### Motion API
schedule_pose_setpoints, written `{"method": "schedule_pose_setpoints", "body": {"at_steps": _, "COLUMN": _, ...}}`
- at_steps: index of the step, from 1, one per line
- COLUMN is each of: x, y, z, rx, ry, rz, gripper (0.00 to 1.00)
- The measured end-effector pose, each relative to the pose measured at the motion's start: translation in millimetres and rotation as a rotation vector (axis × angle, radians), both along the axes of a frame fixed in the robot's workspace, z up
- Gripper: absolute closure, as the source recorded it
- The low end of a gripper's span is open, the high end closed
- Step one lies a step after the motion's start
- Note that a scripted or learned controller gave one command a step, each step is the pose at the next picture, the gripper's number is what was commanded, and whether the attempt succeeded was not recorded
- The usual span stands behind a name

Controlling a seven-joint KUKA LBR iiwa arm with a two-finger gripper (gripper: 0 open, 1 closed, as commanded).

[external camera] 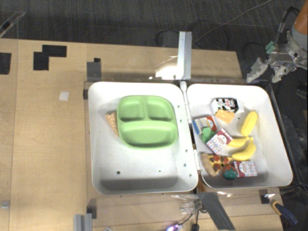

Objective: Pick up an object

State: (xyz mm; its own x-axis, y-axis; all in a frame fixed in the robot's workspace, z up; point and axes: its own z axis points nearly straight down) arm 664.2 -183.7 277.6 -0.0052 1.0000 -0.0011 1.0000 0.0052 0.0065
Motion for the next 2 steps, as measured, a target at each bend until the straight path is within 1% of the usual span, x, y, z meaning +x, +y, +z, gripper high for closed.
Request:
{"method": "schedule_pose_setpoints", "body": {"at_steps": 1, "x": -51.7, "y": 31.8, "z": -123.2, "rx": 0.001, "ry": 0.003, "rz": -0.016, "gripper": 0.00}}
{"method": "schedule_pose_setpoints", "body": {"at_steps": 2, "x": -116.1, "y": 25.7, "z": -185.7, "rx": -0.001, "ry": -0.013, "rz": -0.205, "gripper": 0.00}}
